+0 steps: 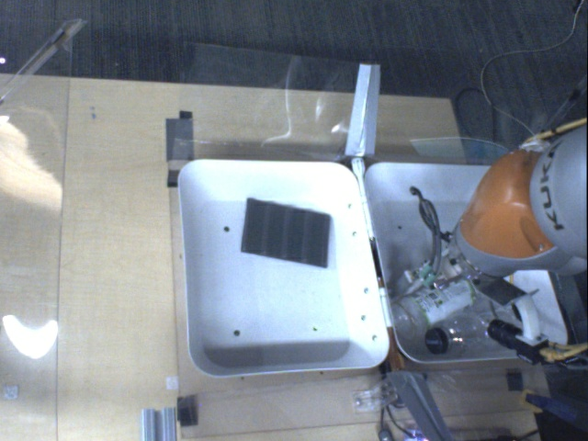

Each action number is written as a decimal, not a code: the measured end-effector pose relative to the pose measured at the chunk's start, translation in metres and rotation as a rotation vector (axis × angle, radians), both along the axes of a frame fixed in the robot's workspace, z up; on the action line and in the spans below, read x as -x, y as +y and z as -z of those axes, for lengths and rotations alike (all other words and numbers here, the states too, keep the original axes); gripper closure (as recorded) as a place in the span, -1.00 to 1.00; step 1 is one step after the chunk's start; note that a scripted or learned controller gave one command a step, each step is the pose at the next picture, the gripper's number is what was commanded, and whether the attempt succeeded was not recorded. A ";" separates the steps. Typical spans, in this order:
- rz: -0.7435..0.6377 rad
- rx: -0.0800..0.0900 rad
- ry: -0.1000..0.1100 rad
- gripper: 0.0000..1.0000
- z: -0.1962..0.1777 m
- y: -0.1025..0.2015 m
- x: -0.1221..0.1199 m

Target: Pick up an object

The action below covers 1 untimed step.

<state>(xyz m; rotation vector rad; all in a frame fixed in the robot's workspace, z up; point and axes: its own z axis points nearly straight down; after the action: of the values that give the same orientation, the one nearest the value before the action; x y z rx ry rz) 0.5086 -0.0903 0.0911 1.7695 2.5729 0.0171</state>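
Note:
My gripper (430,288) is low in the right bin (395,209), over its front left part, with the orange-banded wrist just above and to its right. Directly under and in front of it lies a clear plastic item (457,312) with a dark round end (435,341); whether the gripper touches it I cannot tell. A thin dark cable (425,211) curls up from the gripper toward the back of the bin. A flat black ribbed rectangle (286,232) lies in the back half of the left bin (207,274), far from the gripper.
The raised rim between the two bins (371,246) runs just left of the gripper. A white object (530,312) sits at the right bin's front right, partly hidden by the arm. A clear sheet and metal post (364,108) stand behind the bins.

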 end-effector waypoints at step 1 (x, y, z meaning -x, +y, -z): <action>-0.002 0.001 -0.015 1.00 -0.014 0.001 -0.005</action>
<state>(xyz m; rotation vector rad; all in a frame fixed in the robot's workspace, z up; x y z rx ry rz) 0.5136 -0.0898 0.1046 1.7591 2.5637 0.0291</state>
